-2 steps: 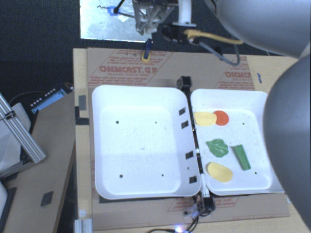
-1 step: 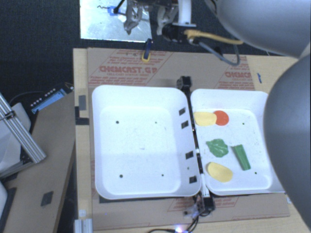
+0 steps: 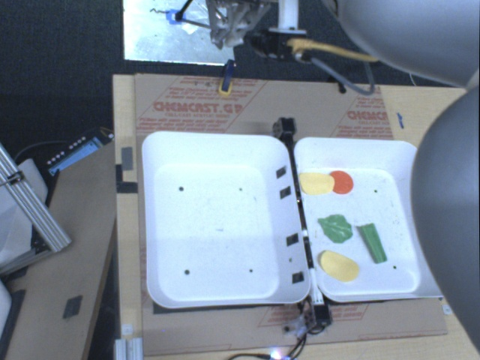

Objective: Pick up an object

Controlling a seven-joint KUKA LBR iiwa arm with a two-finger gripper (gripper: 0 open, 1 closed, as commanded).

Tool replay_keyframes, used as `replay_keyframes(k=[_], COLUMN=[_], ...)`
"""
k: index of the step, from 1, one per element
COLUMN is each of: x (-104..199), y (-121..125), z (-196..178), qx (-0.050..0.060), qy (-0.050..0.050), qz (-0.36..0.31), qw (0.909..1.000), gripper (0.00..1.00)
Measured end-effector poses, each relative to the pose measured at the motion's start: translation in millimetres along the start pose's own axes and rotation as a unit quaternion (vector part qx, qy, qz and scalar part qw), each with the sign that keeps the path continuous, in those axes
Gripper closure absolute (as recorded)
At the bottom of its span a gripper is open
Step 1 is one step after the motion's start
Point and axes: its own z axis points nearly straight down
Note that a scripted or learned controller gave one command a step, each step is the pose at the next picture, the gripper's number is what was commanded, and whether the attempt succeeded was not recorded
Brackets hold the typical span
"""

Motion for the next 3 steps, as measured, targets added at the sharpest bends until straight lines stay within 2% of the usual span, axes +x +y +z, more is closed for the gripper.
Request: replay_keyframes(k=[2, 3], x=[-1, -1], y=[0, 0], z=[-25, -25], qx=[0.001, 0.001], qy=[0.0, 0.0], qz=[0.002, 0.002], qw=[1.0, 1.0], gripper=[1.0, 0.0])
